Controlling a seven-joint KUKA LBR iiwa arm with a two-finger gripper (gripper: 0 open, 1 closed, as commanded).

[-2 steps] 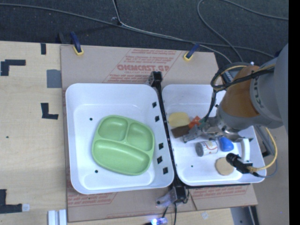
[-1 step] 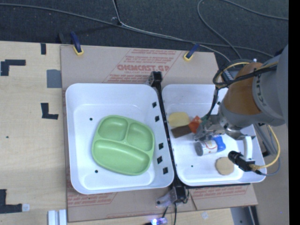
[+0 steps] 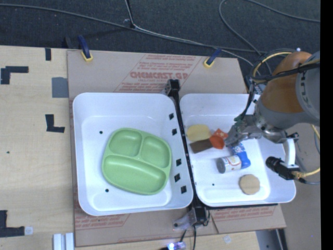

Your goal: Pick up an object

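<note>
Plate (image 3: 137,161), green and divided, flat in left bin (image 3: 86,119). Right bin (image 3: 208,104) adjoining, holding a yellow piece (image 3: 198,133) near the divider with a brown block (image 3: 201,145) just beneath, touching. Orange piece (image 3: 218,138) just right of these. Gripper (image 3: 237,137) low over right bin beside orange piece; opening and any hold not discernible. Small can (image 3: 232,162) with blue end lying on its side below gripper. Tan disc (image 3: 250,184) near front right corner.
</note>
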